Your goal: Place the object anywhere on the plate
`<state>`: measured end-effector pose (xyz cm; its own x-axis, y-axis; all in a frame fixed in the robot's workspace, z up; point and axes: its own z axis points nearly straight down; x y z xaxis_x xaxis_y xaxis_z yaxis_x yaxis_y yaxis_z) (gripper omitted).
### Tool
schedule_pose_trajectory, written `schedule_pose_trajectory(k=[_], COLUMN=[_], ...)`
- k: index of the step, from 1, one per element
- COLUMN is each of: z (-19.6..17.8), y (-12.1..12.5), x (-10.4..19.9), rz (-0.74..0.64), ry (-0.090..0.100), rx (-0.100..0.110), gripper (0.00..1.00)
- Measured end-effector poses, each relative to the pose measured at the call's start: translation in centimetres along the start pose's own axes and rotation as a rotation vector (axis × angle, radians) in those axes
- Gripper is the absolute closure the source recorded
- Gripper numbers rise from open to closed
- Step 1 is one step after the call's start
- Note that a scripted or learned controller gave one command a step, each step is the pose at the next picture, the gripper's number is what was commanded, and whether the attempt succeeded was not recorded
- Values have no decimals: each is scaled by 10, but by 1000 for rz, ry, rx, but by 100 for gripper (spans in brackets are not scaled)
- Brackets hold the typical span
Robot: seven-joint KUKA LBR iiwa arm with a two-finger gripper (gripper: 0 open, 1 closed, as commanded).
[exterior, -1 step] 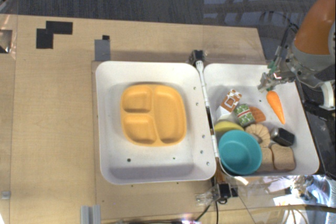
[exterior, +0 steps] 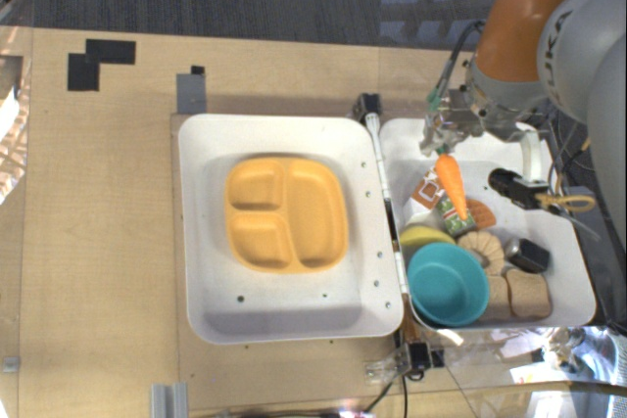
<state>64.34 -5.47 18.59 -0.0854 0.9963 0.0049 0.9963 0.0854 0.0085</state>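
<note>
Carrot [exterior: 449, 183], a single orange one, lies in the right bin [exterior: 407, 144], in its far half, and not on the plate. Its long axis runs nearly straight from the far side of the bin toward the near side, leaning slightly right as it comes nearer. The broad end points away, up toward the end effector [exterior: 441, 137]; the thinner end points down into the clutter, where its tip is hard to make out. The counter [exterior: 98, 240] carries two white bins side by side. The left bin [exterior: 284, 313] holds one yellow plate [exterior: 328, 210] with three compartments, set near its middle. The right bin holds one teal bowl [exterior: 447, 285] at its near left corner, one yellow thing [exterior: 423, 237] partly hidden behind the bowl's rim, one small packet [exterior: 429, 192] half covered by the carrot, one tan block [exterior: 529, 295] and one small dark thing [exterior: 529, 255]. The end effector hangs just above the carrot's broad end, and the two look to be touching or nearly so. Whether it is released or clenched cannot be told, nor whether it grasps the carrot. The arm is cut off at the right edge.
</note>
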Motion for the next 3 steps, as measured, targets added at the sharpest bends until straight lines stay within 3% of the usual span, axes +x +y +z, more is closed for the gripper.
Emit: schedule_pose_trajectory(k=[1, 2, 3], z=[-45, -32, -30], y=[-2, 7, 45], x=[107, 157, 222], rz=[-133, -385, -379], ry=[1, -3, 0], rx=[-2, 1, 1], gripper=[100, 100, 100])
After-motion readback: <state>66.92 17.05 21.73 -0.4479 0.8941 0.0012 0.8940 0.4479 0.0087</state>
